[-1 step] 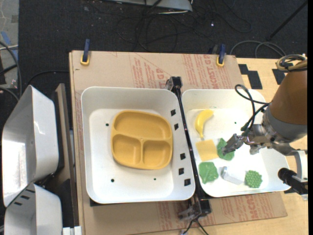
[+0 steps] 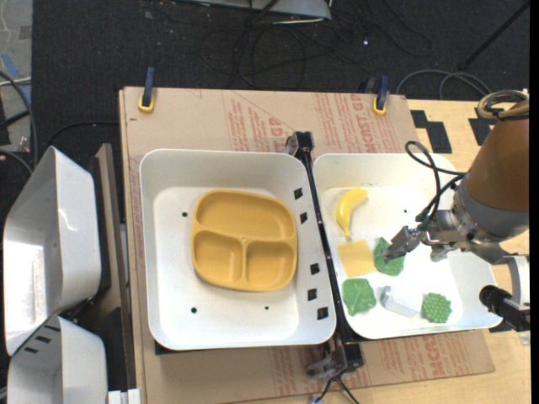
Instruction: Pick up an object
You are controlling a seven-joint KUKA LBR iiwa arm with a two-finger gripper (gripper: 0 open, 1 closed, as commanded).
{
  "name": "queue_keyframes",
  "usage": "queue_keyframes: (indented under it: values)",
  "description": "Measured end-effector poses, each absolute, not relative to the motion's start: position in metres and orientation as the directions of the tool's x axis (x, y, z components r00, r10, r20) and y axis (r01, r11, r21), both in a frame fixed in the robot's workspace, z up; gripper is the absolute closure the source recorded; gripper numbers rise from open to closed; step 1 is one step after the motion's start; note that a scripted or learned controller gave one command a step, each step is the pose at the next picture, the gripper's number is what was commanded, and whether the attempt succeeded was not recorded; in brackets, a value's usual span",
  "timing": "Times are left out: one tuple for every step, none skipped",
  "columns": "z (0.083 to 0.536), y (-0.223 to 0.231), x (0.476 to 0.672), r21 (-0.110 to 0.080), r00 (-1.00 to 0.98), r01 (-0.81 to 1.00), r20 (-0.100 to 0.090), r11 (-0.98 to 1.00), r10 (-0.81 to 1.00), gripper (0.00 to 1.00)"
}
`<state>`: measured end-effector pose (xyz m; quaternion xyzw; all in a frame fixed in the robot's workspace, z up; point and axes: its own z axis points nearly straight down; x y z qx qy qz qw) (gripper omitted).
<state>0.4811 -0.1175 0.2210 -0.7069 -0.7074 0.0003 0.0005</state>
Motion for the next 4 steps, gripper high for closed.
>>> queue_keyframes:
  values:
    - [0.167,-0.111,0.489,-0.005,0.001,1.000,0.001,-0.001,1.000,0.00]
    - [0.118,-0.115,0.480,-0.006,0.003,1.000,0.001,-0.003,1.000,0.00]
    - [0.091,-0.115,0.480,-0.003,0.003,1.000,0.001,-0.003,1.000,0.00]
    - [0.103,-0.114,0.481,0.000,0.004,1.000,0.002,-0.004,1.000,1.00]
